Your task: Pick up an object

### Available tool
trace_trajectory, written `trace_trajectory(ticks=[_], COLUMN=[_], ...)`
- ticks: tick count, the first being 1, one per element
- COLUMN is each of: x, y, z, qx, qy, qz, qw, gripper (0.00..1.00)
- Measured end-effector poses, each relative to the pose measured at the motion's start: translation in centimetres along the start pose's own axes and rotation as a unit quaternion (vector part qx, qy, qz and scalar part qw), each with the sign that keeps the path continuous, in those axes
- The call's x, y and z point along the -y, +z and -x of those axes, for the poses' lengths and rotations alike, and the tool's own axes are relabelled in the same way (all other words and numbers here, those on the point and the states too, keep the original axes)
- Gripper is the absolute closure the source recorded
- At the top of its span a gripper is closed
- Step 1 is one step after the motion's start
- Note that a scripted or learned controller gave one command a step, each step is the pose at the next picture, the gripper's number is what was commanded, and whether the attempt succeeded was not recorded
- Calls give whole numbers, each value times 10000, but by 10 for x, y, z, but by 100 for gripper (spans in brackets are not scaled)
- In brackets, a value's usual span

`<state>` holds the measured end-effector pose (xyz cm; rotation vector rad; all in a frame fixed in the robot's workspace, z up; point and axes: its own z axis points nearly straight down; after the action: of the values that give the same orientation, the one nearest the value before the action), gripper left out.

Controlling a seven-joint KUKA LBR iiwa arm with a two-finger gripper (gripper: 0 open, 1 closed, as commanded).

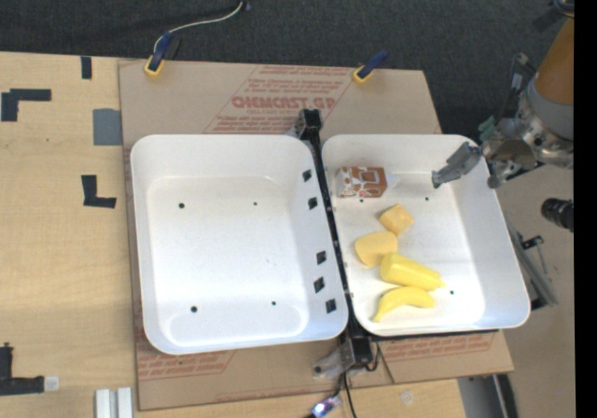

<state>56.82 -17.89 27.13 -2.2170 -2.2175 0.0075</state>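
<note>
Yellow pieces, four of them, lie clustered in the right bin (485,248): a small chunk (395,218) toward the middle, a broader chunk (375,247) just below it near the divider edge, then two long banana-like pieces (410,271) (404,302) toward the near edge, close together or touching. One small brown-and-white packet (360,182) sits near that bin's far left corner. The left bin (149,220) makes two bins on the surface (56,220).

Your tool (454,167) hangs over the right bin's far right corner, well apart from every piece; I cannot tell whether it is spread or pressed together, and nothing shows pinched in it.

Watch the crowding: a descent onto the yellow cluster could likely nudge neighbours aside or catch two at once. The rounded long pieces may slip out. The packet looks flat, so the tool might skate over it.
</note>
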Motion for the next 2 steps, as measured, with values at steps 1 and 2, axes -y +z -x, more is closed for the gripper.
trace_trajectory(ticks=[1,2], x=[58,47], y=[122,176], z=[-38,-35], qx=[-30,0], qy=[2,-12], qz=[-70,46], qw=[10000,10000], gripper=[0,0])
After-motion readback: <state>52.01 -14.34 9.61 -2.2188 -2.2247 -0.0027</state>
